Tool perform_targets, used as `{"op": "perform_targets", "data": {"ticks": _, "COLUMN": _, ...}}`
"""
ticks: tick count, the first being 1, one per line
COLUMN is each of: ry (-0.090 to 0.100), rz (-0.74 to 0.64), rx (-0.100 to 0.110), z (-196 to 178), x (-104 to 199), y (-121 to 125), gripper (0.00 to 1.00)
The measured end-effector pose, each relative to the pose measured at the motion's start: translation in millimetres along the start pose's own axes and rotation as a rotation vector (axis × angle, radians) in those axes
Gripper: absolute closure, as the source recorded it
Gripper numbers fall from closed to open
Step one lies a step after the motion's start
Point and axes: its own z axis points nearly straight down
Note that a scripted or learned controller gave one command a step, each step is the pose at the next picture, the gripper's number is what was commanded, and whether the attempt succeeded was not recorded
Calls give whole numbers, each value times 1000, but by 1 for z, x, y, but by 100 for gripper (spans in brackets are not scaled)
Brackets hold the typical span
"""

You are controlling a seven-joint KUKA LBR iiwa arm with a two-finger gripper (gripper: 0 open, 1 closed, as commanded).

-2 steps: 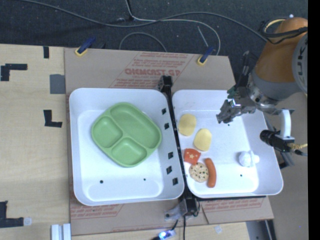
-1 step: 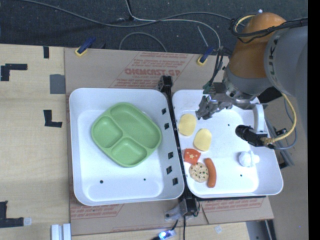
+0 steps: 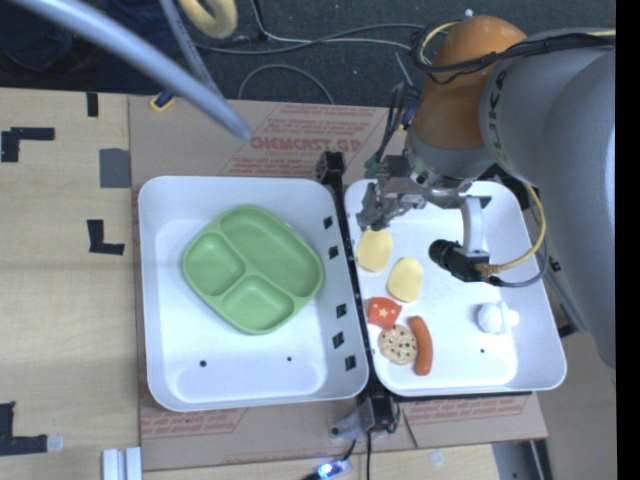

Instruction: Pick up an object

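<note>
Yellow pieces wait under the end effector

Grey and metal, the end effector (image 3: 385, 208) hangs low over the far left corner of the right white shallow bin (image 3: 520, 373), which I take as the landmark. Whether it is spread or pressed together, I cannot tell, because the wrist hides the tips from this slanted camera; nothing is seen held in it.

Just below the end effector, near the left wall of this bin, lies a pale yellow rounded food piece (image 3: 375, 250). It seems the most likely target, since the tool is nearly above it. Beside it, a little toward the middle of the bin, is a second pale yellow oval piece (image 3: 406, 279). Nearer to the front wall are a small red piece with a light mark (image 3: 384, 312), a round brown cookie with dark chips (image 3: 398, 345) and a red-brown sausage shape (image 3: 421, 345), the last two almost touching. A small white lumpy object (image 3: 491, 318) rests alone near the right wall.

The toys are gathered on the left side of the bin, so a grasp there may push a neighbour. To the left of the landmark, the left white bin (image 3: 160, 288) carries a green plastic plate with three compartments (image 3: 252, 267). Both bins sit on cardboard on the worktop (image 3: 60, 298).
</note>
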Motion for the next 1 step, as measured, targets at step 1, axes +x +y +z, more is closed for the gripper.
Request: {"op": "perform_targets", "data": {"ticks": 1, "ry": 1, "rz": 0, "rx": -2, "z": -10, "x": 44, "y": 19, "gripper": 100}}
